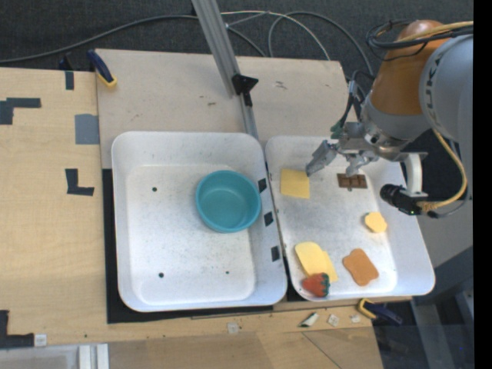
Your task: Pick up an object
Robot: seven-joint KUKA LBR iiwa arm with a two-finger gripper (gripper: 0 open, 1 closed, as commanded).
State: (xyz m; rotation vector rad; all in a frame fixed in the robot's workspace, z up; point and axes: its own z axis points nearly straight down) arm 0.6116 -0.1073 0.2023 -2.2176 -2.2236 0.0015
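Observation:
In the right bin (400,283) lie several small items. A yellow square slice (295,184) sits near the top left, and a small brown block (352,181) lies just to its right. My gripper (339,164) hovers over the upper part of this bin, between and slightly behind these two. It is open, with one finger (318,161) angled down toward the yellow slice, and nothing sits between the fingers. Further forward lie a small yellow chunk (375,222), an orange piece (360,267), a pale yellow piece (314,257) and a red strawberry (315,284).
A teal bowl (227,200) stands in the left bin (138,229), near its right wall. A grey metal pole (223,44) slants up from between the bins. Cables run across the dark floor behind the bench.

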